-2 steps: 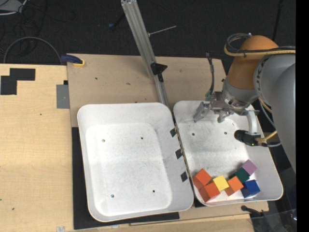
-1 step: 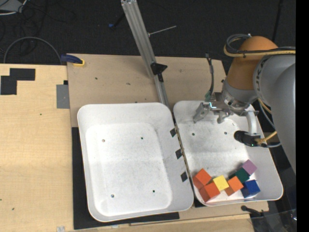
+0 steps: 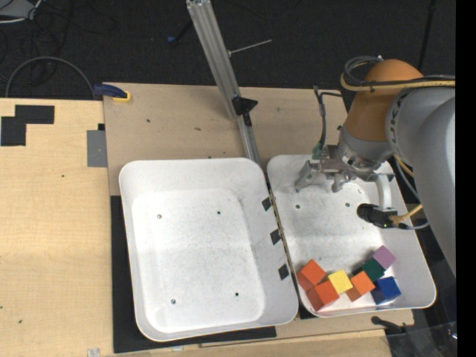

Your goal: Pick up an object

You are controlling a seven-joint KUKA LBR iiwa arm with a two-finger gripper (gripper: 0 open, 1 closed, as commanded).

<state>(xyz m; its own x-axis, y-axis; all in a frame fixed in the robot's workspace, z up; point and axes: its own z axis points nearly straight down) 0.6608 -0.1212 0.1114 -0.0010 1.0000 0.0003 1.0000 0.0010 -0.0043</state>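
Near the right bin's (image 3: pixel 297 171) front edge, blocks cluster in a row running left-right: two orange blocks (image 3: pixel 317 282), yellow (image 3: pixel 341 281), orange, partly hidden green (image 3: pixel 372 266), purple (image 3: pixel 384 257), blue (image 3: pixel 386 289). Gripper (image 3: pixel 325 177) hovers over the bin's far end, fingers spread, nothing between them.

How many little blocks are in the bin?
7, all bunched at the near end of the right bin: two orange-red, a yellow, an orange, a green, a purple, a blue. More may be hidden underneath.
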